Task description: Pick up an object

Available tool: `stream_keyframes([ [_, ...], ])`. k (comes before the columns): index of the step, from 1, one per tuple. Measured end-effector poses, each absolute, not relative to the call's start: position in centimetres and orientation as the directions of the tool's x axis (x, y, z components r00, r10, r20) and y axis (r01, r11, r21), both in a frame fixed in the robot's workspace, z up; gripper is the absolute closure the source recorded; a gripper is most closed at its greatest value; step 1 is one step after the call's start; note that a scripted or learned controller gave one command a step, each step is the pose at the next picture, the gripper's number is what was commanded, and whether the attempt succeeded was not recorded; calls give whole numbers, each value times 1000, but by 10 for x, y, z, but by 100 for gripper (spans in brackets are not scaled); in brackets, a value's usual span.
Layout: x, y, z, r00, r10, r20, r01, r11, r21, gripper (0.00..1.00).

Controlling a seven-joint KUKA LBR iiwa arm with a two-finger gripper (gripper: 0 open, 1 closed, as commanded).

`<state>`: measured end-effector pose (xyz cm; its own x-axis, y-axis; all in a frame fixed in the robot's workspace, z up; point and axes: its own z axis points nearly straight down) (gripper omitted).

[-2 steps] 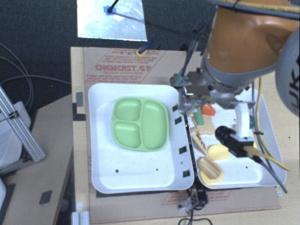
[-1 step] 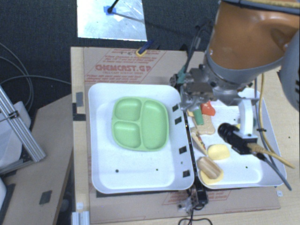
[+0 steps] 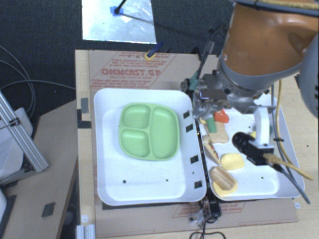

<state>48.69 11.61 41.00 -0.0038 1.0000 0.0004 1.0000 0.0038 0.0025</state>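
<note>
My gripper hangs over the back left corner of the right bin, under the arm's orange band. Just below it lie a small red-orange piece and a green piece. A tan biscuit-like piece sits in front of those. Further forward along the bin's left wall are a pale striped wedge, a yellow lemon-like piece and a brown bread roll. Nothing is seen held by the gripper.
The left bin holds a green divided plate. A wall with black clips separates the two bins. The arm's large body covers the back right of the right bin.
</note>
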Motion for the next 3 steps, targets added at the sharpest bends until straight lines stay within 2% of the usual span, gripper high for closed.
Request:
stream_keyframes([
  [1,487,88,414,1,1000,0,1000,-1,3,100],
  [2,486,162,419,-10,1000,3,1000,10,3,100],
  [3,487,158,431,-9,1000,2,1000,9,6,100],
])
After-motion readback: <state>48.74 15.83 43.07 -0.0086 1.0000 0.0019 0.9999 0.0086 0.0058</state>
